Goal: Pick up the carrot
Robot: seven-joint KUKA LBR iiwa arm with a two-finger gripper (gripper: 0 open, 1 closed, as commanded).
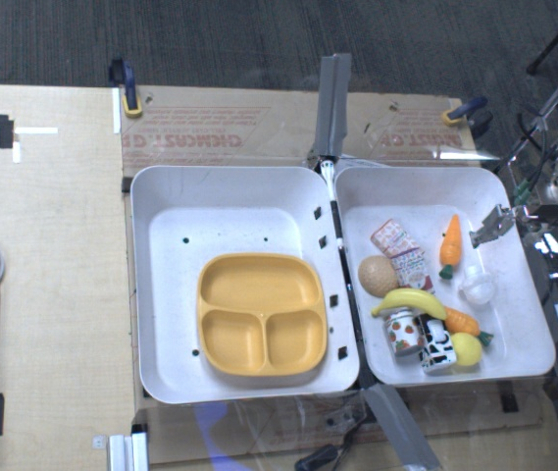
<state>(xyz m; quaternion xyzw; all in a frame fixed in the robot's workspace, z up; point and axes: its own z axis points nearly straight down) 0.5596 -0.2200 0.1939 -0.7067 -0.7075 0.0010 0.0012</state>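
Carrot (pixel 450 239) lies in the right bin (pixel 524 356), near its far right part, tip pointing up the picture and green stem toward the near side. The gripper (pixel 492 226) hovers just to its right, at the bin's right wall, apart from the carrot and holding nothing; whether its fingers are spread or pressed together cannot be told. A second, smaller carrot (pixel 463 321) rests nearer the front, beside a banana (pixel 411 303) and a lemon (pixel 466 350). An egg (pixel 378 275), a small red-and-white carton (pixel 399 246), a can (pixel 405 334) and a cow-patterned carton (pixel 437 344) share that bin. The left bin (pixel 151 292) holds a yellow divided plate (pixel 262 314).
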